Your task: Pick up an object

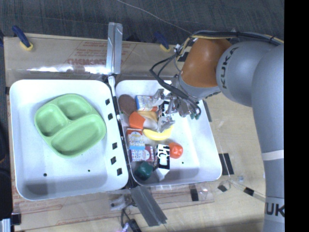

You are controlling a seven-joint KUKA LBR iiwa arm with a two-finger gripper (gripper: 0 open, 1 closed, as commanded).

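Gripper (165, 111) sits low in the right bin (203, 149), mid-frame, right over the banana (155, 135) and orange block (136, 120) in the pile. Honestly can't tell how it's set. Green plate (70, 124) lies in the left bin (24, 178).

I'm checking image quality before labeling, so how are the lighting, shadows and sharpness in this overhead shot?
Camera view: lighting is even and soft, without harsh glare on the white bins; a faint shadow sits in the left bin's lower corner; the green divided plate reads cleanly, but the small items under the end effector look soft and low-resolution, package print unreadable.
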